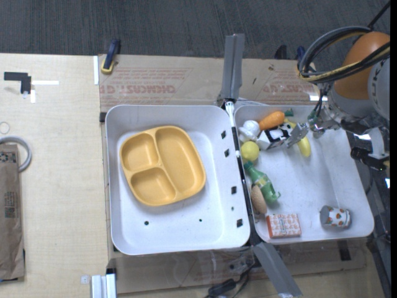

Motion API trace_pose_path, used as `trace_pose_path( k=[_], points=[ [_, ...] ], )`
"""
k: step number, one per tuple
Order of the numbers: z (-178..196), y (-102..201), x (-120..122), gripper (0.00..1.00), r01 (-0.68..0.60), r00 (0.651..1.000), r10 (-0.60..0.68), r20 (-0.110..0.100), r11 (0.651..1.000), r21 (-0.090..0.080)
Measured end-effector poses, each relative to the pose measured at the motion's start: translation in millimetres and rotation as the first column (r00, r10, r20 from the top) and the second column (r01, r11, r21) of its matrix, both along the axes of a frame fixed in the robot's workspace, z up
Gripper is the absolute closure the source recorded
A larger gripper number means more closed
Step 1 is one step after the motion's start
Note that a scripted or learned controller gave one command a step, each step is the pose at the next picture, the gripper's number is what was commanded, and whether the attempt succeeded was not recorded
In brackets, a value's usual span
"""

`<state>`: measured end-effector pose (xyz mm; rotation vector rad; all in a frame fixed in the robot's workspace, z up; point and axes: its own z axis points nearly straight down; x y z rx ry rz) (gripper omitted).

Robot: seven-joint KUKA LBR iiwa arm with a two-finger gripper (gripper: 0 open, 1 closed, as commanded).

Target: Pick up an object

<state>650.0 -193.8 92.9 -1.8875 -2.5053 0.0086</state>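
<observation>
My gripper [299, 134] hangs low over the back of the right bin [353, 185], reaching in from the right. A small yellow banana-like piece [304, 147] lies just under and in front of its tip. A black-and-white toy [275, 136] sits right beside it on the left. Along the bin's left side are an orange carrot [272, 119], a white ball [250, 128], a yellow lemon [249, 150], a green bottle [261, 183] and a brown oblong piece [258, 199].
A red-and-white box [283, 225] and a spotted cup [335, 216] lie at the right bin's front. The left bin [180, 228] holds a yellow divided plate [162, 164]. A grey divider post [233, 67] stands behind the bins.
</observation>
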Motion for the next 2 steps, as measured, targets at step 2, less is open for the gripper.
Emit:
trace_pose_path(
  k=[2],
  points=[
    [98, 59, -31, 1.00, 0.028, 1.000, -0.028, 0.008, 1.000, 0.000]
  ],
)
